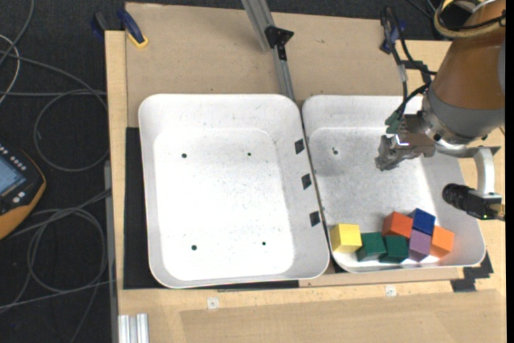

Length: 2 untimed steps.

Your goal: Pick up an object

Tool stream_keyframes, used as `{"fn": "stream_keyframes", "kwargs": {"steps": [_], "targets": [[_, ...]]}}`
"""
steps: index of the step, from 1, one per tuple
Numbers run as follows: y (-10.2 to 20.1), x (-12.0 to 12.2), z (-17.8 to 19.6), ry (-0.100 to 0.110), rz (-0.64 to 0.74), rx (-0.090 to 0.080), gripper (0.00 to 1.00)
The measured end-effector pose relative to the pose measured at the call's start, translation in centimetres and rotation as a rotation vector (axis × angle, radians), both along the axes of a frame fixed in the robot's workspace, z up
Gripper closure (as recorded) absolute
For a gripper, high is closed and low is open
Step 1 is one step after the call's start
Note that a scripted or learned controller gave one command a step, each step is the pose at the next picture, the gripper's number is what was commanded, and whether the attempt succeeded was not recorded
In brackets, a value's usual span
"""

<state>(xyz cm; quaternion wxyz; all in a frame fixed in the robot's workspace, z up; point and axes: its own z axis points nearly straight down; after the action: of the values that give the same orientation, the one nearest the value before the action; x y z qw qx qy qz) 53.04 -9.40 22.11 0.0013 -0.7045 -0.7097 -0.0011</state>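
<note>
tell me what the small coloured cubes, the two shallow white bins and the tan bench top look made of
Small coloured cubes: likely painted wood or plastic; flat, solid, matte colours, crisp edges.
Two shallow white bins, left and right: probably moulded plastic; rounded corners, smooth faintly glossy walls, dark speckles.
Tan bench top: looks like unfinished wood or fibreboard; even, dull surface.

Even bright light, soft shadows, sharp
</note>
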Motion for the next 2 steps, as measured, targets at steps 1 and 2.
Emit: {"fn": "stream_keyframes", "kwargs": {"steps": [1, 2], "targets": [[5.4, -0.5, -0.7, 0.002, -0.001, 0.000, 1.00], [10.1, -0.7, 0.5, -0.002, 0.000, -0.001, 1.00]]}}
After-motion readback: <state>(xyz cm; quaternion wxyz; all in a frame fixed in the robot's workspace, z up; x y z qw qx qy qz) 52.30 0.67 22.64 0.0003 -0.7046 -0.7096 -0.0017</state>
